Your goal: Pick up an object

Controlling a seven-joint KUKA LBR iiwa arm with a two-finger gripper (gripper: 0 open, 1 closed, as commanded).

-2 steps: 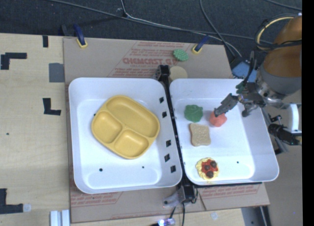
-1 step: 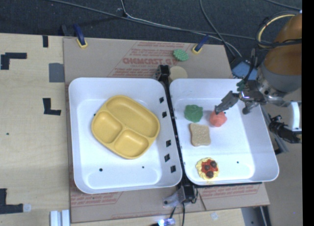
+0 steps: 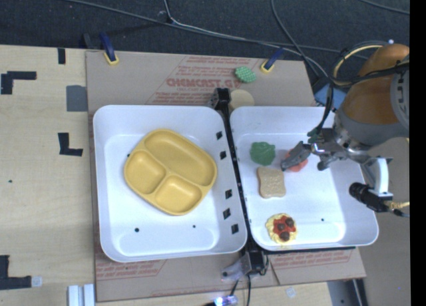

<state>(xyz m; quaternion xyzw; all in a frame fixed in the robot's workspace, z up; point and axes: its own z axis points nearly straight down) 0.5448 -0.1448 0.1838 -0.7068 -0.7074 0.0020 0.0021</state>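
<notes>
My gripper (image 3: 297,157) reaches into the right bin (image 3: 333,231) from the right and hovers over its upper middle. A small orange-red object (image 3: 300,163) lies right at the gripper's tip, partly hidden under it; I cannot tell whether it is held. A green leafy toy (image 3: 263,153) sits just left of the gripper. Below it lies a tan slice of toast (image 3: 271,182). A small yellow tart with red topping (image 3: 281,227) rests near the bin's front edge.
The left bin (image 3: 113,231) holds a yellow divided plate (image 3: 170,171). A black divider (image 3: 229,158) runs between the bins. Behind the bins, on the cardboard, lie a small green object (image 3: 244,73) and a beige disc (image 3: 243,97). Cables cross the dark floor at the back.
</notes>
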